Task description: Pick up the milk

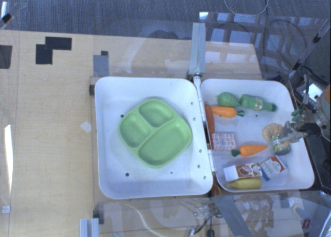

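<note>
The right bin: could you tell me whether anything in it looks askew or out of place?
Mostly ordinary clutter. The milk lies on its side in the right bin instead of standing, with a banana against it. A hotdog is wedged along the bin's left wall. The green plate sits square in the left bin.

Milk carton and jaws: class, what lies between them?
In the camera view, bare white bin floor separates the milk carton from the gripper above it.

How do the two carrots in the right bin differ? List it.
The upper carrot lies near the bin's top beside a green vegetable; the lower carrot lies mid-bin near a small card. The upper one's green end points right, the lower one's left. Both are orange and lie flat.
</note>
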Tool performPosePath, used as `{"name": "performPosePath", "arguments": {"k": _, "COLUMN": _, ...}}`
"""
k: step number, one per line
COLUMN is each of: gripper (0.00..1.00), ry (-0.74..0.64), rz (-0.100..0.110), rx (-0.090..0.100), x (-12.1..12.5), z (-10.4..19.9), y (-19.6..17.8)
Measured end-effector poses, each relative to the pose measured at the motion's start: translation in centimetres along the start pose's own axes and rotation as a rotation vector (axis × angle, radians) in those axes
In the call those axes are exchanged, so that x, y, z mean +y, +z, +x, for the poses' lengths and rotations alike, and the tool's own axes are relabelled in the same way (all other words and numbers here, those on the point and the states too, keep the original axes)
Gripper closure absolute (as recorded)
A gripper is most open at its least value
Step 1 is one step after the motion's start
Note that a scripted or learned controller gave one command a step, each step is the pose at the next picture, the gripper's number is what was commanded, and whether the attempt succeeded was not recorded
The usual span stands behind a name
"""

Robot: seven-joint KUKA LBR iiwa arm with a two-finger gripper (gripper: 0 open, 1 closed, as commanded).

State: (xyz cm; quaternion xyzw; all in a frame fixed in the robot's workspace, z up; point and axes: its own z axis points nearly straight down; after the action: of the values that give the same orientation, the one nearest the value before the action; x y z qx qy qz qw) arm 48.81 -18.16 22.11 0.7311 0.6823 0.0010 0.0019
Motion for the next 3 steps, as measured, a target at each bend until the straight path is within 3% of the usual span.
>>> {"name": "performPosePath", "arguments": {"k": 2, "gripper": 1.0, "ry": -0.007, "rz": -0.012, "rx": -0.003, "x": 0.4, "z": 0.1, "y": -2.3}}
{"name": "performPosePath", "arguments": {"k": 3, "gripper": 1.0, "ry": 0.033, "rz": 0.0, "rx": 0.0, "x": 7.2, "z": 1.3, "y": -1.9}}
